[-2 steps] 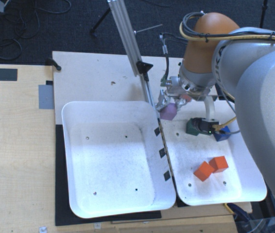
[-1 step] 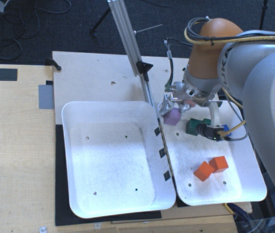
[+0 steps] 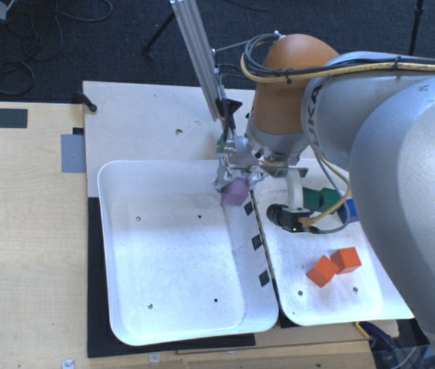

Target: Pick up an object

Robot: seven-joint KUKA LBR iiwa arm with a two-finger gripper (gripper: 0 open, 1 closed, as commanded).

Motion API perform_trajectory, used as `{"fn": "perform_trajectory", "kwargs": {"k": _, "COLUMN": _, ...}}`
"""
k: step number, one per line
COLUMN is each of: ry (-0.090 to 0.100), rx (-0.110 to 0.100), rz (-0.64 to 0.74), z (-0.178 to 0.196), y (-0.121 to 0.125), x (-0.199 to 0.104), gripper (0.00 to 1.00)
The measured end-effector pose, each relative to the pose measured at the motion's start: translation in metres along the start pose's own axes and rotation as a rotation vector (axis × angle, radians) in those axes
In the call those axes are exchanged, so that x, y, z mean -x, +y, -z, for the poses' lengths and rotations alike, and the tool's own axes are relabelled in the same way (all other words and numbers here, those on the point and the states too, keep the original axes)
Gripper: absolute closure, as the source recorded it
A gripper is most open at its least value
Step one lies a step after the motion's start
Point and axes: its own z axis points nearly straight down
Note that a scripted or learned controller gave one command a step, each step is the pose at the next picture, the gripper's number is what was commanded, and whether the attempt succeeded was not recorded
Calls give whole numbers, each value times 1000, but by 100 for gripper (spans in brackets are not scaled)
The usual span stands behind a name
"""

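My gripper (image 3: 237, 180) hangs over the right edge of the left bin (image 3: 125, 206), near its far corner. A small purple block (image 3: 235, 193) sits between the metal fingers (image 3: 224, 178), and the gripper is shut on it. The block appears lifted above the bin floor. The orange-banded wrist and the grey arm cover much of the right bin (image 3: 371, 298).
Two orange blocks (image 3: 323, 271) (image 3: 347, 259) lie side by side in the right bin's near part. A green object (image 3: 327, 198) and a blue one (image 3: 347, 208) lie further back, partly under the arm. A slanted metal rail (image 3: 198, 48) rises behind the gripper.
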Motion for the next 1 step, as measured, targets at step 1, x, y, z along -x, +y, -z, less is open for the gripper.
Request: {"fn": "perform_trajectory", "kwargs": {"k": 1, "ry": -2, "rx": 7, "rz": -6, "z": 57, "y": -15, "x": -9, "gripper": 100}}
